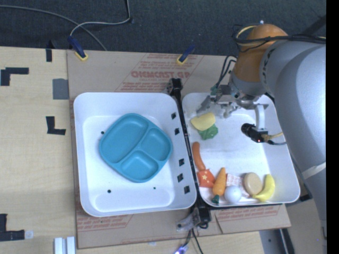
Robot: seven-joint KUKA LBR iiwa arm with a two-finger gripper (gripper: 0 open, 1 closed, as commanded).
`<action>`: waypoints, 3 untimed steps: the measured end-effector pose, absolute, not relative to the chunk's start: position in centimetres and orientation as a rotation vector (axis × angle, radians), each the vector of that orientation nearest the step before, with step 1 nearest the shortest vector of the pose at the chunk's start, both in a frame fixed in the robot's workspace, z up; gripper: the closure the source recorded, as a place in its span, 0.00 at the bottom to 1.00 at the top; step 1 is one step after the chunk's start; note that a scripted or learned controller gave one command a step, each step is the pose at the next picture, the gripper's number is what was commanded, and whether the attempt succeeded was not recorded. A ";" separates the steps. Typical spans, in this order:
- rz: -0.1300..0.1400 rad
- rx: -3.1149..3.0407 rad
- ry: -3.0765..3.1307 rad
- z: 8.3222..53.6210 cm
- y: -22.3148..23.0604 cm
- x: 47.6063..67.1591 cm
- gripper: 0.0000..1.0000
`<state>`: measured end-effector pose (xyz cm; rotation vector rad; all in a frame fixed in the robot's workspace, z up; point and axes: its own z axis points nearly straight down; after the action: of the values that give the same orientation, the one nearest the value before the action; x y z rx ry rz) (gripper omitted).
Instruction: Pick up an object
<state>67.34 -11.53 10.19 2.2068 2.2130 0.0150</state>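
My gripper (216, 110) hangs over the far left part of the right bin (280, 165), open, with nothing between its fingers. Just below its left finger lies a yellow toy food piece (203, 121), with a green piece (210, 133) touching its near side. Along the bin's left wall lies a slim orange piece (197, 155). At the near edge sit an orange star block (205, 179), a carrot (219, 181), a white ball (232, 194), a tan round piece (252, 183) and a banana (267, 189).
A blue divided plate (136, 147) lies in the left bin (87, 115). The arm's grey body and orange band (254, 52) cover the right bin's far right side. A black divider with clips (183, 142) runs between the bins.
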 end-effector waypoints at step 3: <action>0.001 2.218 2.224 8.5 -10.0 66.9 0.00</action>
<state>66.89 -10.02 8.55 2.2180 2.2236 0.0010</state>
